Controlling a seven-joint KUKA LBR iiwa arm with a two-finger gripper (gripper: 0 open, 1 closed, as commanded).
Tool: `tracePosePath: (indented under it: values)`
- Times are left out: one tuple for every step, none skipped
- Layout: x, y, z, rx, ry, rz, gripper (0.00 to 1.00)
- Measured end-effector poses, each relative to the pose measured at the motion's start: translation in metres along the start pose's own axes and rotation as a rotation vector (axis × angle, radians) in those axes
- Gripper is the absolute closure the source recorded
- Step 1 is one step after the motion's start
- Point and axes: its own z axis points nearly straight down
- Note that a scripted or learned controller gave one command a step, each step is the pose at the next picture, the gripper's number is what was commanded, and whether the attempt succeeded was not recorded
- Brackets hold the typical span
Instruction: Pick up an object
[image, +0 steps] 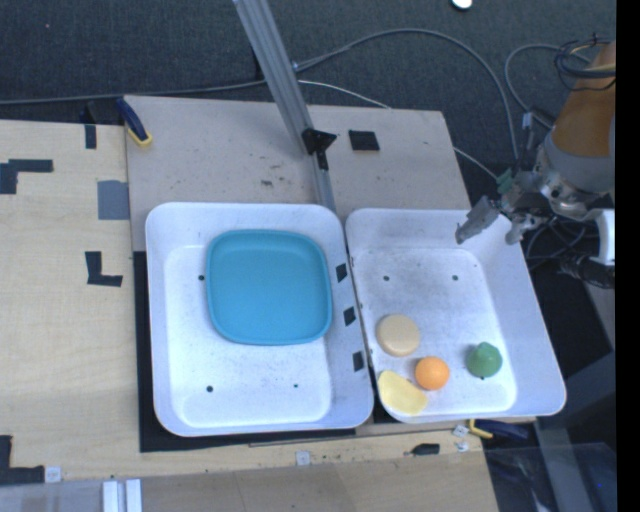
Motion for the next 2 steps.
tracePosePath:
  values:
    - [0.007,0.006,0.057,0.005,0.001,0.0,0.0]
    - [0.009,0.003,0.1,0.004,0.0,0.0,0.0]
